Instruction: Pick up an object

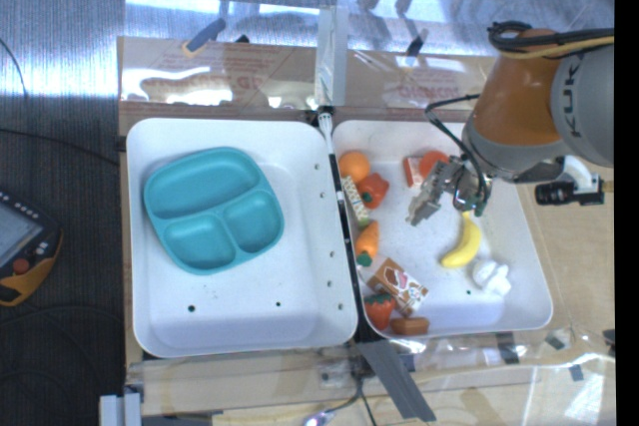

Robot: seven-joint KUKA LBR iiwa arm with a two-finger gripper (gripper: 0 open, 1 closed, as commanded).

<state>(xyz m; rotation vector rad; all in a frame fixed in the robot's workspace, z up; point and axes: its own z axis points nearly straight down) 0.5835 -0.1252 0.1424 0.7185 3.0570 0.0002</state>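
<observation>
"KUKA" lettering marks the arm (559,105); its gripper (429,207) hangs spread, grasping nothing.

Bright overhead light, glare on the clear panels (250,25), slightly soft focus.

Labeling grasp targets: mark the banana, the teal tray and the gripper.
banana (461,245): camera view, middle of its curved yellow body, right bin.
teal tray (212,209): camera view, ridge where its three compartments meet, left bin.
gripper (429,202): camera view, midway between its fingertips, above the right bin's floor.
</observation>
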